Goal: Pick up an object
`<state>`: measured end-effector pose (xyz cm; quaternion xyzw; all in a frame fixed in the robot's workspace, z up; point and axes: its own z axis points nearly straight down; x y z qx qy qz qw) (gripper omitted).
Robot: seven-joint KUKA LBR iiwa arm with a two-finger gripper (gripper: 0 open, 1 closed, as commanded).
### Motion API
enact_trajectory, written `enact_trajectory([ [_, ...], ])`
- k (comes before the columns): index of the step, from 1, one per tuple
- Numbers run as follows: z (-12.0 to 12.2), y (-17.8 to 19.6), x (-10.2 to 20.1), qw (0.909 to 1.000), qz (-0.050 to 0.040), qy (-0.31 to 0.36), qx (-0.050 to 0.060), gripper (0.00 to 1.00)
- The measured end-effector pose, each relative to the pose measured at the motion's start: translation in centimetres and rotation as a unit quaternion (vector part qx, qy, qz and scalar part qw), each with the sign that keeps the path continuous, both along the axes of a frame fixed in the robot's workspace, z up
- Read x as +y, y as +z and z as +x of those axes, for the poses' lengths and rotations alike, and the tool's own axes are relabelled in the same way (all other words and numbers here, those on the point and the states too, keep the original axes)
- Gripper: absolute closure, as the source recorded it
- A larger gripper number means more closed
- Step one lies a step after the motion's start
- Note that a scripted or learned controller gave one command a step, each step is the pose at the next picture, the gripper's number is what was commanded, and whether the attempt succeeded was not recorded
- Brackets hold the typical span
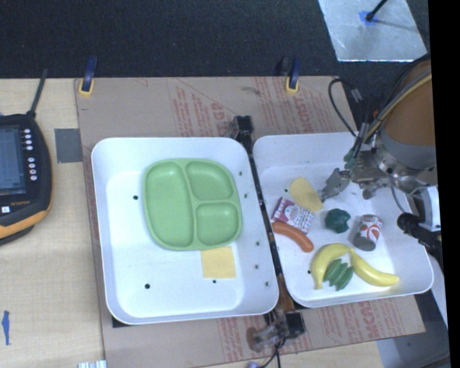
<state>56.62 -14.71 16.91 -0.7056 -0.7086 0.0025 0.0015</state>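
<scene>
Arm (409, 125) cut off at right of frame; only the wrist end and part of the orange band visible. Gripper (353, 181) fingers too small and cluttered to resolve. Pendant (12, 177) at left edge cropped, screen content unreadable. Snack packet (292, 213) print illegible. Small can (366, 232) label blurred. Green item (339, 274) overlapping the bananas (351, 262): identity unclear. Pale sheet (371, 19), upper right, partly cut off.
</scene>
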Motion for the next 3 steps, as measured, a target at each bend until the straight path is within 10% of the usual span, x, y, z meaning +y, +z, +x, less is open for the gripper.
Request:
enact_trajectory([
  [1, -1.5, -7.8, -3.1, 1.0, 0.0006, 0.0, 0.0, 0.0],
  [2, -1.5, -6.7, -3.3, 1.0, -0.0009, 0.002, 0.0, 1.0],
  [3, -0.7, 2.3, 5.7, 1.0, 0.0008, 0.001, -0.002, 1.0],
])
